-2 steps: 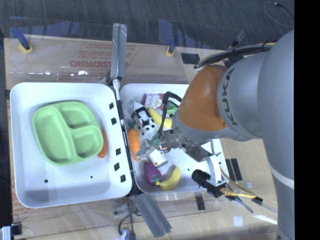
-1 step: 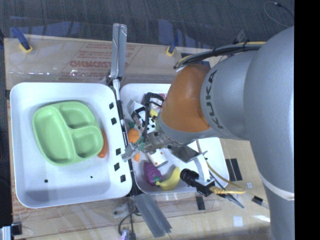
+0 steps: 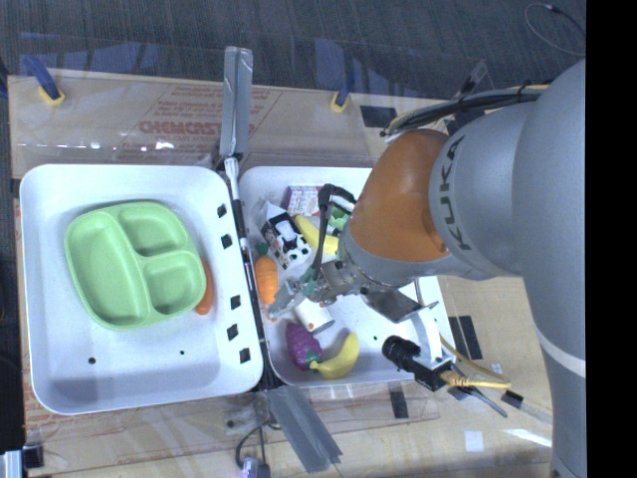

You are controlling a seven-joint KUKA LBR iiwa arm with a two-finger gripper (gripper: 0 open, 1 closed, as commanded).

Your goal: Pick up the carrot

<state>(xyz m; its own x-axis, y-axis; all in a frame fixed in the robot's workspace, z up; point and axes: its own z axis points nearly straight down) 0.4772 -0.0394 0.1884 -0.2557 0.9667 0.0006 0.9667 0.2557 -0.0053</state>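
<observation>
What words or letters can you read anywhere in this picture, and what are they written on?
"KUKA": dark letters running down the grey arm, beside its orange band.
Red print on the clear sheet behind the left bin: too faint and blurred to read.
Pink and white packet in the right bin: any print is too small to read.

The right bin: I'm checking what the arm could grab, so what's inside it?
Inside the right bin: a carrot by its left wall, a banana, a purple toy, a black-and-white toy. The arm covers its middle and right.
</observation>
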